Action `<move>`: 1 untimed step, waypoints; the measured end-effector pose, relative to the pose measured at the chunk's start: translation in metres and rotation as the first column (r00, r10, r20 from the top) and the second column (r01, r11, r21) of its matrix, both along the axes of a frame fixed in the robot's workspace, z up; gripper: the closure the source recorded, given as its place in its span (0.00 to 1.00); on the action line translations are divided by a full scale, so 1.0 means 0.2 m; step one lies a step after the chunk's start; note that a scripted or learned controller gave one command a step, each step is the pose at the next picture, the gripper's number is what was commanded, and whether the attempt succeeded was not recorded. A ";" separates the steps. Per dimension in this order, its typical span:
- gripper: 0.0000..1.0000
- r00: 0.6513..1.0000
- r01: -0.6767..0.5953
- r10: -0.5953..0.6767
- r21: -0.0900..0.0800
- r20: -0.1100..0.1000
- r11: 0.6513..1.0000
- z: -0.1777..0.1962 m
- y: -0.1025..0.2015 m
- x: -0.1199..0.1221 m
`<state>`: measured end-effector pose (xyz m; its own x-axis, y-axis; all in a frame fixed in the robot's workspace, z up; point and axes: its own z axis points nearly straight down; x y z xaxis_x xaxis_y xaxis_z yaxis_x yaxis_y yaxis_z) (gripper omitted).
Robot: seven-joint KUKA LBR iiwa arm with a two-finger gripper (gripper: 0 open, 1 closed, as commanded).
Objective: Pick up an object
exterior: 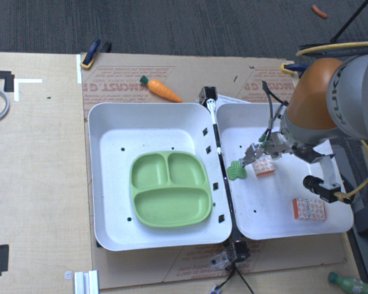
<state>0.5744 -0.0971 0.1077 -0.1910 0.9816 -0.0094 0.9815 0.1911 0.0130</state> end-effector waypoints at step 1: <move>1.00 1.000 0.002 -0.002 0.000 0.002 1.000 0.05 0.00 0.00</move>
